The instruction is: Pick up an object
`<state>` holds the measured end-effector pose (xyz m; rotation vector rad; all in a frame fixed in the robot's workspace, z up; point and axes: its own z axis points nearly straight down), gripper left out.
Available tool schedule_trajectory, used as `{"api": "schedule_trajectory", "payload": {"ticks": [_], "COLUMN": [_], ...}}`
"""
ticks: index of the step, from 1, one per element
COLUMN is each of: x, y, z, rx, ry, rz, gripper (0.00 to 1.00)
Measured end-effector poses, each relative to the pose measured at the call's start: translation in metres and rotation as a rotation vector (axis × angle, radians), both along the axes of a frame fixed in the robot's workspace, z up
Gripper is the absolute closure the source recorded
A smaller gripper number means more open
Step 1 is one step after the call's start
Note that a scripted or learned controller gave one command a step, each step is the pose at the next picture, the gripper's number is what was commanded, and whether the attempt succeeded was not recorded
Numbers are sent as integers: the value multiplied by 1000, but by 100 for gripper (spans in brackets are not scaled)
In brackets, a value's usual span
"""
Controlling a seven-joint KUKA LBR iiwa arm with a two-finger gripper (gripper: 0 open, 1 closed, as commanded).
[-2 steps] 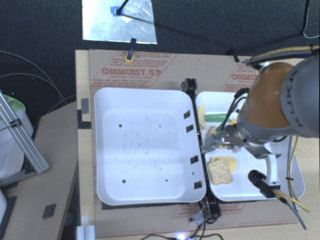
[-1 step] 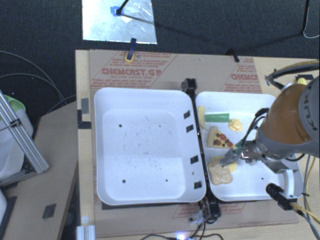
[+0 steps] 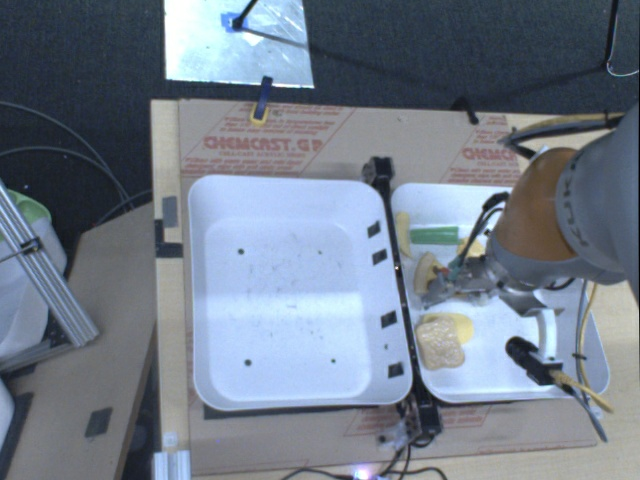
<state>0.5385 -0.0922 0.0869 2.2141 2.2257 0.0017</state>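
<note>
My gripper (image 3: 438, 287) is low over the left part of the right bin (image 3: 500, 383), with the grey arm and its orange band coming in from the right. Just above it lies a small pale yellow piece (image 3: 429, 266), close to or touching it; I cannot tell which. Below the gripper, a tan, rough-looking lump (image 3: 439, 345) rests against a yellow piece (image 3: 457, 322). A green cylinder (image 3: 433, 234) lies farther back, and a pale yellow object (image 3: 403, 231) sits by the bin's left wall. Nothing is visibly held.
The left bin (image 3: 290, 193) stands beside the right one, with a black divider (image 3: 395, 268) between them. Both rest on a cardboard sheet (image 3: 330, 133). A metal plate (image 3: 238, 28) lies on the floor behind the bench.
</note>
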Motion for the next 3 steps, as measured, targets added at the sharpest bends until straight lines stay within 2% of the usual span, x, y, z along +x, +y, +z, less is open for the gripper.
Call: {"api": "schedule_trajectory", "payload": {"ticks": [1,2,3], "x": [-4,-51,-50], "y": [6,106,102], "z": [-3,107,111], "rx": [1,4,2], "ry": [1,-9,-2], "rz": [-2,5,2], "gripper": [0,0,100]}}
